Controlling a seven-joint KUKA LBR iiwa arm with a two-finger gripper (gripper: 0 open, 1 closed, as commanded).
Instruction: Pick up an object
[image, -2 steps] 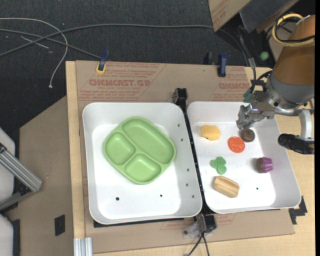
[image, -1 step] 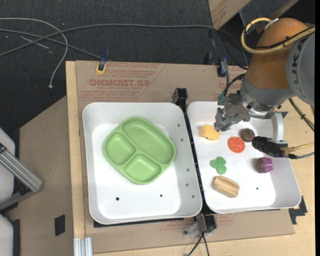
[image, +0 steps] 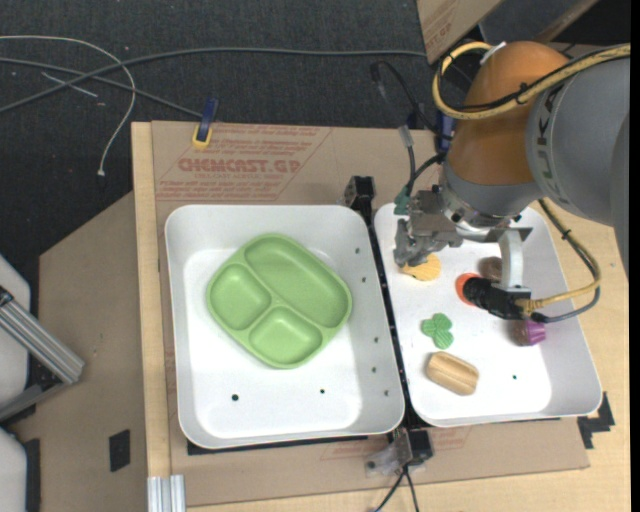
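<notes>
Flat yellow-orange toy piece (image: 421, 269) lies in the right white bin (image: 560, 395), upper-left area, directly under the gripper (image: 414, 246). Grey fingers (image: 404, 244) point down at or just above it; can't tell their gap or whether they touch.

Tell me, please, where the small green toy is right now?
The small green toy lies in the right bin, near its left side, just above the tan bread roll and below the gripper.
</notes>
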